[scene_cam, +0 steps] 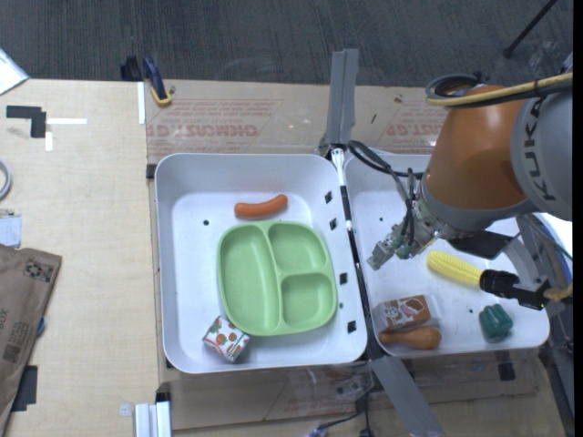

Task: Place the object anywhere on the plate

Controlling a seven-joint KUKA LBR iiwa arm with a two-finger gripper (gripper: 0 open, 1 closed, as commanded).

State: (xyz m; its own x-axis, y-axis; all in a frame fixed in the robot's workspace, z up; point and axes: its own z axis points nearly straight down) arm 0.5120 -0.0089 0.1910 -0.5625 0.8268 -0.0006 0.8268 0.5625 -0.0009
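The gripper (387,251) hangs over the right bin (364,198), at about 9 o'clock from the corn (453,268). I cannot tell if it is holding anything. The green plate (276,277) in the left bin (182,244) has nothing on it, so the job looks just begun. I count one plate, one sausage (260,208), one small carton (226,340), one corn, one snack box (405,312), one carrot (412,338) and one green pepper (495,321).

Matt green plastic plate (273,276); glossy white bins (178,271)
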